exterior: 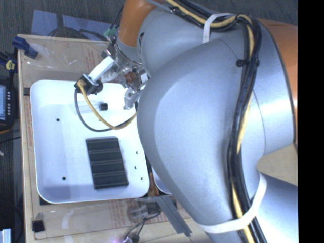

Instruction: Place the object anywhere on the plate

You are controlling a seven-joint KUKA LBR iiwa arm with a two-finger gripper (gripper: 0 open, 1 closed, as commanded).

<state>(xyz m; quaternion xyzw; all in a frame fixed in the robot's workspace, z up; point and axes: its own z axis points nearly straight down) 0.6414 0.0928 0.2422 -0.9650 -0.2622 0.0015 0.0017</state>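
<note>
I see the gripper (126, 87) hanging over the far right part of the left bin (43, 135), but the arm (212, 115) hides so much that I cannot tell how it stands or whether it carries anything. A dark ribbed plate (106, 162) lies on the bin floor nearer to me, with a small dark object (103, 106) beyond it, just left of the gripper. A yellow cable (96, 123) loops between them. The arm covers the right bin.
</note>
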